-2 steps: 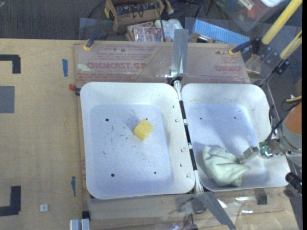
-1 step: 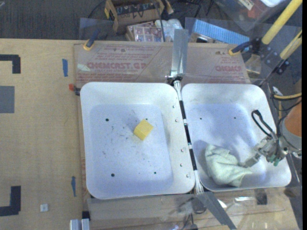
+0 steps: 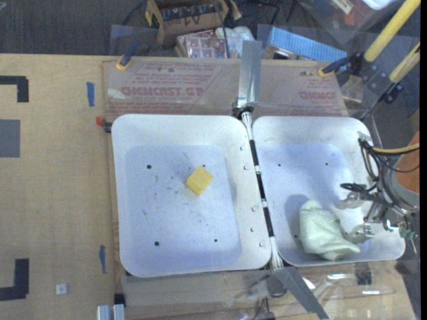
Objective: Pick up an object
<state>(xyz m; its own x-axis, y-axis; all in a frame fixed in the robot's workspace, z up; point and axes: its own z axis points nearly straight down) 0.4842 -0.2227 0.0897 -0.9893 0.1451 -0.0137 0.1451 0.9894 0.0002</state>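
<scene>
One yellow block (image 3: 199,181) is lying mid left bin (image 3: 133,139); one white cloth (image 3: 322,231) is sitting at the right bin's (image 3: 300,135) front edge, the end effector (image 3: 355,217) touching it, grip unclear.

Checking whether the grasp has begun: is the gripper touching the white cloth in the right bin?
Cannot tell. In the camera view the gripper overlaps the white cloth edge; contact is unclear.

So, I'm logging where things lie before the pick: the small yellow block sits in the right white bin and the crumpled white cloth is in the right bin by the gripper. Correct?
Not quite. The camera view shows the small yellow block in the left white bin, not the right. The crumpled white cloth is indeed in the right bin, by the gripper.
</scene>
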